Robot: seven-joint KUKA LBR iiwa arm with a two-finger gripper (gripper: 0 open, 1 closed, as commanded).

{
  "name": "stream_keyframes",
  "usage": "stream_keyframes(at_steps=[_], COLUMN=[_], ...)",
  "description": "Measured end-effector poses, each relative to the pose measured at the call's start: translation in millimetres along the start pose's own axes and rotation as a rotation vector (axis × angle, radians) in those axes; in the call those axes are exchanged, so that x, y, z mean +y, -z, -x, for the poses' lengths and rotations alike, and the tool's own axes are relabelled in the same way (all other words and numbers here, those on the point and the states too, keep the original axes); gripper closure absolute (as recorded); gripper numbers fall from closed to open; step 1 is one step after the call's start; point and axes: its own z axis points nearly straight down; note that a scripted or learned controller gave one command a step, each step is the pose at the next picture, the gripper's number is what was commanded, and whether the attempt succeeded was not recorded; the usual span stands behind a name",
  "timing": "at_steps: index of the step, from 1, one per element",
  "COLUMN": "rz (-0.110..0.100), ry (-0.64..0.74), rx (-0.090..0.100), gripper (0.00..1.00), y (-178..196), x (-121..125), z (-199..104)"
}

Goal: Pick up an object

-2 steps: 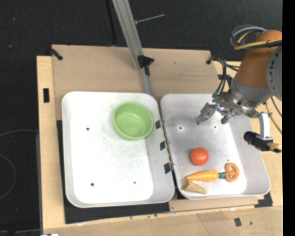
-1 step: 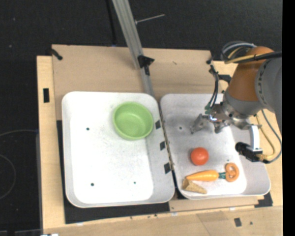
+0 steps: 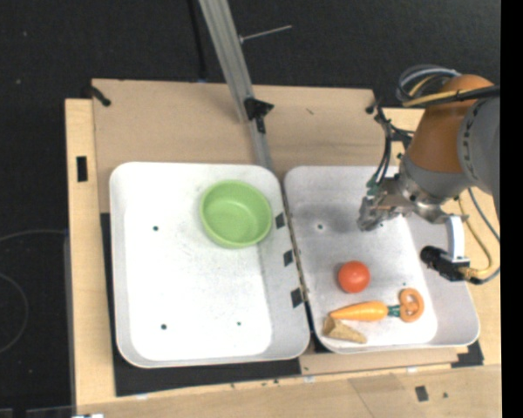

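Wedge (image 3: 344,330), carrot (image 3: 363,312), pretzel (image 3: 410,305) & tomato (image 3: 354,276) all sit below the gripper (image 3: 371,213) in the right bin (image 3: 331,198), jaws' state can't tell, so a straight drop prob hits bare floor w/ nothing caught.

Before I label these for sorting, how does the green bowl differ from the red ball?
The green bowl sits in the left bin; the red ball lies in the right bin. The green bowl is far larger than the red ball. The bowl is open and hollow; the ball is solid-looking. Both are round and apart from the tool.
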Motion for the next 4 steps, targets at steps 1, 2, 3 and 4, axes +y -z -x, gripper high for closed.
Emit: stream_keyframes(at_steps=[1,2,3,4], rz=[0.004,0.004,0.001,-0.003], ry=[0.008,0.009,0.01,0.012], rx=[0.0,0.001,0.001,0.001], gripper=[1.0,1.0,1.0,1.0], y=[64.8,116.8,152.4,142.1], x=[3.2,1.4,2.8,-1.0], z=[-0.9,-9.5,-8.8,-69.8])
